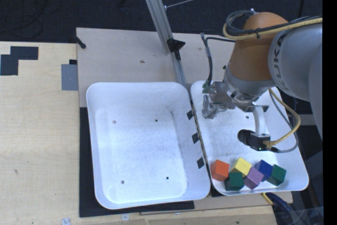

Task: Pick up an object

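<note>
- Hovering over the far end of the right bin (295, 166), the gripper (213, 105) carries nothing that can be made out; how its jaws stand I cannot tell.
- The blocks, orange block (220, 169) among them, sit clustered at the bin's near end, well apart from it.
- Pick not yet made.

Illumination is even and moderately bright across the two white bins (142, 145); their surfaces approach overexposure without hard glare. Behind the bins the floor is near black. Soft shadows lie beneath the arm (263, 55). Focus is slightly soft overall.
</note>
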